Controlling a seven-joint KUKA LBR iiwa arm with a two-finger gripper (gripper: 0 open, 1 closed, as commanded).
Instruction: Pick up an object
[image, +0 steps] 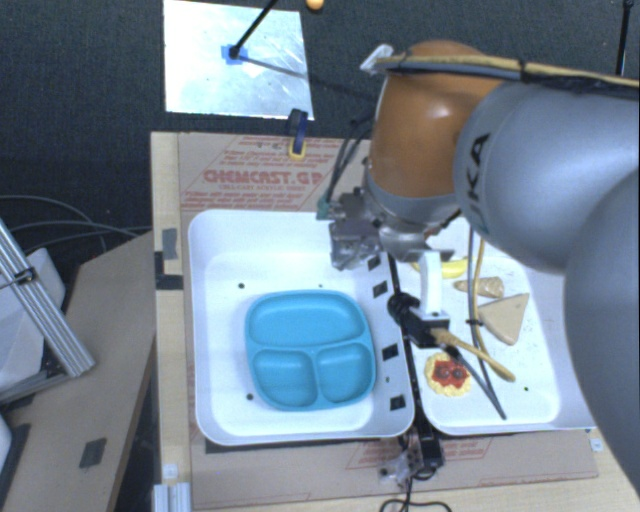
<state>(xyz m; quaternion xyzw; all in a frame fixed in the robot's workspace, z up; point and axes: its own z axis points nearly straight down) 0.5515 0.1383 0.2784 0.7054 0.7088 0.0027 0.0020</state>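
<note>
Fingers (352, 245) – a dark grey cluster under the wrist; whether they stand apart or together, I cannot tell, and nothing shows between them. They hang over the back right part of the left bin (200, 330), close to the wall it shares with the right bin (552, 405).

Candidates for the pick:
- blue divided plate (310, 350), flat in the middle of the left bin, toward its front edge. Looks like hard moulded plastic: probably light, stiff and slick, and too broad to span. Best hold would be the raised rim on the back edge, the side nearest the arm, one finger inside and one outside
- right bin, a loose scatter: tan wedge (506, 316) near the middle, a round yellow piece with red on top (448, 374) toward the front left corner, a yellow curved piece (455, 268) at the back, a wooden utensil (482, 358) and a black stick (488, 385) crossing each other. All likely light toys; the wedge offers flat sides to pinch, the crossed sticks would drag one another

Nothing lifted yet – plate rim looks the shortest reach
</note>
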